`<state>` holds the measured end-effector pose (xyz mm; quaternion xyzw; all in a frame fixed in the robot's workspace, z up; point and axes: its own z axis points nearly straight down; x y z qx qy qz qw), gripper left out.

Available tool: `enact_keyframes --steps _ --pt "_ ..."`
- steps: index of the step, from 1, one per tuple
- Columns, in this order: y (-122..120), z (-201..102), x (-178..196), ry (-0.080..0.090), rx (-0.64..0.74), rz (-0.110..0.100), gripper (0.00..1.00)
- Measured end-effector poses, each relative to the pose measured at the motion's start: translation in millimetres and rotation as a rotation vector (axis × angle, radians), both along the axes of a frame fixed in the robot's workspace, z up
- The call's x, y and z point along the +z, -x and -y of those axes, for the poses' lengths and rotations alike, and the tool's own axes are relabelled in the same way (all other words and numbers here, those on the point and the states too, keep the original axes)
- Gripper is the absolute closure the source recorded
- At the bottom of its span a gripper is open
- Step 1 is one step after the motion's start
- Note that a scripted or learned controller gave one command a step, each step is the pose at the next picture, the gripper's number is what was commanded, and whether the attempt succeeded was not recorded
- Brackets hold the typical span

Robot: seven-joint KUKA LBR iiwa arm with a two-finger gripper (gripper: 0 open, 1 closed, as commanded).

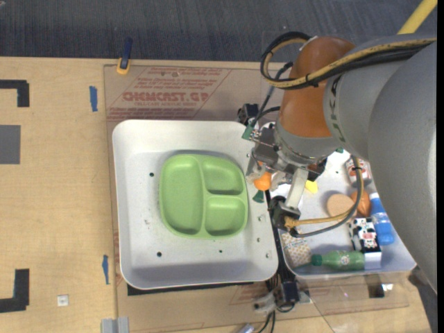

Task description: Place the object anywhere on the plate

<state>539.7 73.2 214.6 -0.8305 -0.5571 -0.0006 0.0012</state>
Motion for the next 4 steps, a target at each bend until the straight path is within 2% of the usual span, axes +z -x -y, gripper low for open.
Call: enact_keyframes --steps 1,2,3,4 --pt "0 3 -1 0.003 -0.004 -0.002 0.0" --pt "0 2 9 0.003 -0.001 0.0 1.0" --pt "-1 2 19 0.005 0.001 0.001 1.0" --pt "-40 -55 57 0.0 -0.01 0.002 1.0"
